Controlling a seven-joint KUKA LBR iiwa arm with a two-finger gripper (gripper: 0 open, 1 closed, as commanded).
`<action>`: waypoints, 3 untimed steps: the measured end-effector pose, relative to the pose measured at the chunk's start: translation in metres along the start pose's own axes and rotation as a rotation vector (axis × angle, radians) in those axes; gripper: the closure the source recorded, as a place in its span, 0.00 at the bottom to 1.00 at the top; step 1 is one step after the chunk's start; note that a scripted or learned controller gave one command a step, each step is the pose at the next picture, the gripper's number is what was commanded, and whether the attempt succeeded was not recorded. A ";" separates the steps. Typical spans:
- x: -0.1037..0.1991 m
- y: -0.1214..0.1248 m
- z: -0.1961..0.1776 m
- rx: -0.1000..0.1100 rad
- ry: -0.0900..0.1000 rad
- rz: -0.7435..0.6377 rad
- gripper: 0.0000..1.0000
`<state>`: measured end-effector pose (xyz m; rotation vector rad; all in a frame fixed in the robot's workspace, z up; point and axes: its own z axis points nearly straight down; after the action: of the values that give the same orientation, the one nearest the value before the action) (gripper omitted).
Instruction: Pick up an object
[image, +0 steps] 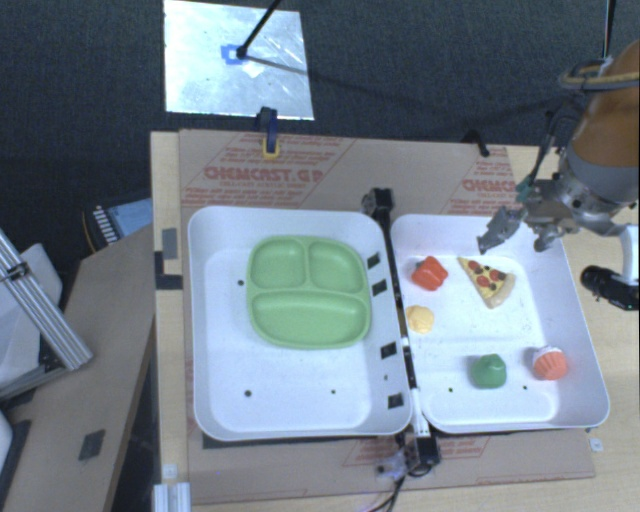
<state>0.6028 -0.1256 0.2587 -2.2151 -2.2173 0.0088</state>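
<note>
Camera view: gripper (519, 232), fingers spread apart, hovers above a yellow, red-spotted pizza slice (488, 280) in the right bin (575, 330).

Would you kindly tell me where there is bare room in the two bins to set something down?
In the left bin, bare floor rings the green divided plate, widest along its near edge. The right bin is crowded: pizza slice, red piece, yellow piece, green piece, cupcake.
</note>
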 end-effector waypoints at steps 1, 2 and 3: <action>0.000 0.002 -0.006 -0.011 -0.001 -0.002 0.00; 0.009 0.001 0.044 -0.007 -0.001 -0.002 0.00; 0.009 0.007 0.087 -0.007 -0.001 -0.001 0.00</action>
<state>0.6086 -0.1162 0.1714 -2.2182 -2.2225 0.0020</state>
